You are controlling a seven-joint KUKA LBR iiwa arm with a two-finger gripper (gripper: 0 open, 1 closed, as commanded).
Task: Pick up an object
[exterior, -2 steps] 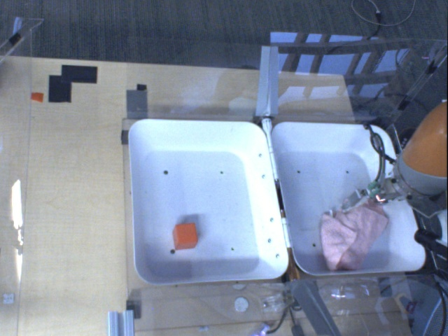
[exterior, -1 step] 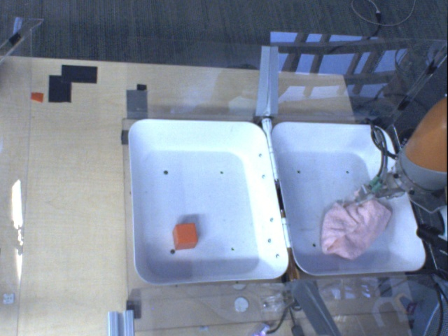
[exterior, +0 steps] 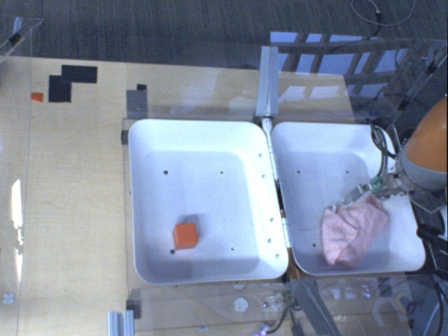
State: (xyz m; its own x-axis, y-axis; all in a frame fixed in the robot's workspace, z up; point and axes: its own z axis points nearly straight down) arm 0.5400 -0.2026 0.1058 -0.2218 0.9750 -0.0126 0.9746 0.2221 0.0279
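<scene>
Even, bright light falls from above on my desk point(exterior: 70, 208), soft and mostly free of glare. The two white bins point(exterior: 203, 135) shade gently along their near walls. A pale streak of reflection marks the desk's left edge. Focus is fair throughout; my arm point(exterior: 428, 145) blurs slightly at the right.

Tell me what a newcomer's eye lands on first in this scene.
First, the orange block sitting alone near the front of the left bin. Next, the crumpled pink cloth in the right bin, with the tool at its upper edge. The arm's orange band glows at the right.
</scene>
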